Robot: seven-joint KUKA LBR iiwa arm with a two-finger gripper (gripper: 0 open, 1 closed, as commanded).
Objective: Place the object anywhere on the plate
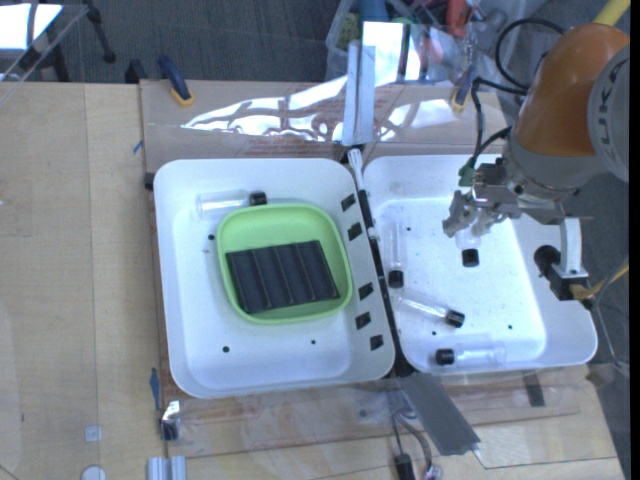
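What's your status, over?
Gripper hovering over right bin, above a small black cap. Clear tubes lying in that bin. Green plate in left bin already carries a black ridged block.

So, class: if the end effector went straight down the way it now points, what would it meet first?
Probably the small black cap lying on the right bin's floor just below the end effector, though depth is hard to judge from this slant.

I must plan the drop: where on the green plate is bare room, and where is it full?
The green plate has bare strips beside its rim: widest above the black ridged block, narrow left and right. The block crowds the middle. The gripper is over the right bin.
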